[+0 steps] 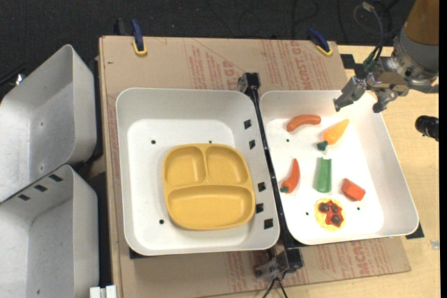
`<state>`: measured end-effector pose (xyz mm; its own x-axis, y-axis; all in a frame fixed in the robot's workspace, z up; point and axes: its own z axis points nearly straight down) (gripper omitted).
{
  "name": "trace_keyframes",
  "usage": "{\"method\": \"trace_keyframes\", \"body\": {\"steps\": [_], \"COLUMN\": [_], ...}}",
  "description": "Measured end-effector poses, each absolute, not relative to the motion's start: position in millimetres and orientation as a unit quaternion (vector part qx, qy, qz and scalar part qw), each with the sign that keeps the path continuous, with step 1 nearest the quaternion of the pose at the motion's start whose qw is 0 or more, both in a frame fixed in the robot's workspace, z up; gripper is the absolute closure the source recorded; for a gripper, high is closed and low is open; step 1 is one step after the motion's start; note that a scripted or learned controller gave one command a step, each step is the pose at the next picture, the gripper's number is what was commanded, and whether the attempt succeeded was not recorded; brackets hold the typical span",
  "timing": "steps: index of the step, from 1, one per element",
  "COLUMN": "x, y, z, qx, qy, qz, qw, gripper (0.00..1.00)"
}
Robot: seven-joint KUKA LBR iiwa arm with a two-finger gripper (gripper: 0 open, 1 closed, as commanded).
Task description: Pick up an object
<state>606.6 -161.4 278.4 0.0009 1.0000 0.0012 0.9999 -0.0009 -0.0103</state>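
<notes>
The right bin (pixel 398 185) holds several toy foods: an orange sausage (pixel 303 122), a yellow-orange carrot wedge (pixel 334 132), a red chili (pixel 291 176), a green cucumber piece (pixel 323 174), a small red block (pixel 353 190) and a little pizza (pixel 330 213). My gripper (pixel 364 99) hangs over the bin's far right corner, above and to the right of the sausage and carrot wedge. Its two fingers are spread apart with nothing between them.
A yellow sectioned tray (pixel 208 186) lies in the left bin (pixel 133 150). A black divider (pixel 262 150) runs between the bins. Two white spare bins (pixel 42 150) stand at the far left. Cables trail behind the bench.
</notes>
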Motion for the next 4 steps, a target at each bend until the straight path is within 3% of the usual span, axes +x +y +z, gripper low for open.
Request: {"method": "trace_keyframes", "body": {"steps": [1,4], "x": [608.4,602.9], "y": [-161.2,-167.4], "z": [284.2,152.6], "qx": [-0.707,-0.707], "qy": [-0.708,-0.707], "qz": [0.0003,0.0013], "qw": [0.000,0.002], "gripper": [0.00,0.00]}}
